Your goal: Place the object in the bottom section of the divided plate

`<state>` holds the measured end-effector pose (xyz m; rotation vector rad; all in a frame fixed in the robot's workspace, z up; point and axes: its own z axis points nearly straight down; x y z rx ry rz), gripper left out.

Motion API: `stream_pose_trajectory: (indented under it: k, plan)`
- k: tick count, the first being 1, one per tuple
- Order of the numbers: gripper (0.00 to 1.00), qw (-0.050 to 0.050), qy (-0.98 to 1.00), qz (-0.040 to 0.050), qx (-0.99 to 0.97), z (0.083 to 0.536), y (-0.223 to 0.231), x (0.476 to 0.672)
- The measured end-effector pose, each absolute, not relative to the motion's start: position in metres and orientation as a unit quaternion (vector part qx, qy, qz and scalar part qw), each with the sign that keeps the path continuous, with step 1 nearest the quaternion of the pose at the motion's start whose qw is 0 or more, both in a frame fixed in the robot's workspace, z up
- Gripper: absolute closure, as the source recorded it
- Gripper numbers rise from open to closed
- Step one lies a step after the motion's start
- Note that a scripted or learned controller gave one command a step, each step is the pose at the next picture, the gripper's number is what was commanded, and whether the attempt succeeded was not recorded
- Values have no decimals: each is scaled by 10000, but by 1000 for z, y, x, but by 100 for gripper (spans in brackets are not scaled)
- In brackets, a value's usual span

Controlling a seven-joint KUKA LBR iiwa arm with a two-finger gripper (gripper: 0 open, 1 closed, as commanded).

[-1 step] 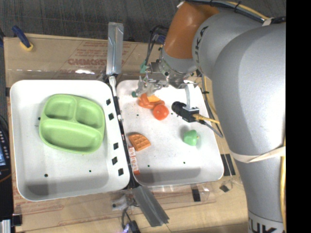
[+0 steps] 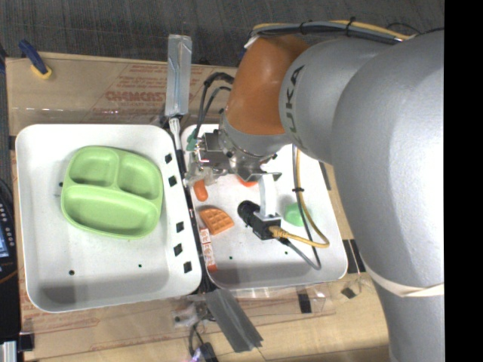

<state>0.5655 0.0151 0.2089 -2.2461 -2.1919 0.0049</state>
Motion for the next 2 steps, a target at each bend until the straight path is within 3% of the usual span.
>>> stream_pose_trajectory:
  k: [1,2]
  plan:
    - [100,20,-6400,32,-7683,190,81,515]
    - [100,4,-8083,9,-5887,238,91,586]
